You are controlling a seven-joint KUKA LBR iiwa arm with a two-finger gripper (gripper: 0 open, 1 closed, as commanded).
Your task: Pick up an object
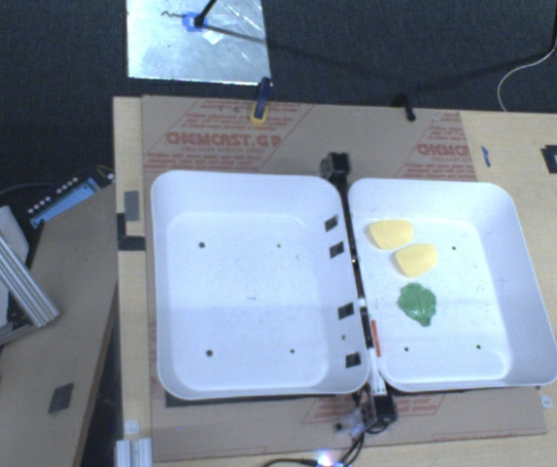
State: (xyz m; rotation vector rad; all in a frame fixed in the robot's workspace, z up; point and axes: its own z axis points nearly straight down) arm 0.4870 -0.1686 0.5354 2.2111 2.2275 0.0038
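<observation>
Red "CHEMCAST GP" print on the brown board under the bins

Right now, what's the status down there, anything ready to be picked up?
Two yellow pieces and a green piece lie in the right bin, near its left wall. Close together, none held. Nothing on top of them.

Left bin floor open; right bin obstructed near divider: two yellow pieces, green piece.
</observation>
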